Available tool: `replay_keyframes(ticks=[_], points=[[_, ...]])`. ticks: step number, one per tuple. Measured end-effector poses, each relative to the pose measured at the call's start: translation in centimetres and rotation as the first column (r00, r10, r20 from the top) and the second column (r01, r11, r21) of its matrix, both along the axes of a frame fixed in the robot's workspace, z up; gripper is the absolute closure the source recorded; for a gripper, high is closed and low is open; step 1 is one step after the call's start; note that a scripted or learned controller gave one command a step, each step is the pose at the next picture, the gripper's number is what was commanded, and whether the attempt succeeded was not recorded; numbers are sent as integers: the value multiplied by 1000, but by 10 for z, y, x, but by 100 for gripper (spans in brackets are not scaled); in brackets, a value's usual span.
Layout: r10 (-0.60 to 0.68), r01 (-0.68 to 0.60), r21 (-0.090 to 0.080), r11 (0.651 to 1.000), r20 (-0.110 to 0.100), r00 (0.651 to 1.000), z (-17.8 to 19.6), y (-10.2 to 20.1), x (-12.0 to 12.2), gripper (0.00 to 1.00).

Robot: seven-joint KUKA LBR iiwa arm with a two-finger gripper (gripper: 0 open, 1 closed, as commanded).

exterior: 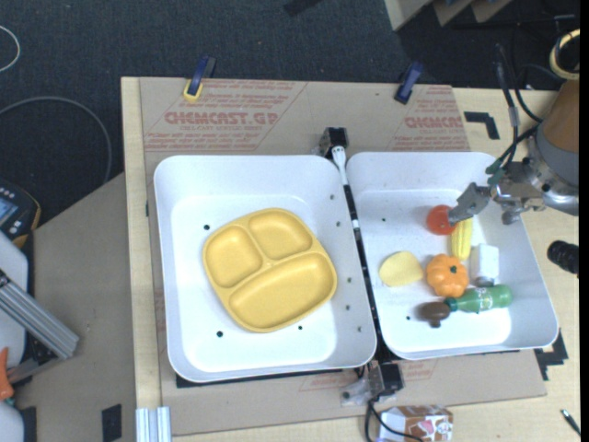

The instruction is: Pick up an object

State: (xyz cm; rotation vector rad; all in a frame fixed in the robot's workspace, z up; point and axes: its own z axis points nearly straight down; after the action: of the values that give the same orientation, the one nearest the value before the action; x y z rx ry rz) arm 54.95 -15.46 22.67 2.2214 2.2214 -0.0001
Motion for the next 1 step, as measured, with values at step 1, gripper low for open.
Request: replay_keyframes(ticks=[1], points=[[0,0,1,1000,-5,1000,-149,-14,34,0]])
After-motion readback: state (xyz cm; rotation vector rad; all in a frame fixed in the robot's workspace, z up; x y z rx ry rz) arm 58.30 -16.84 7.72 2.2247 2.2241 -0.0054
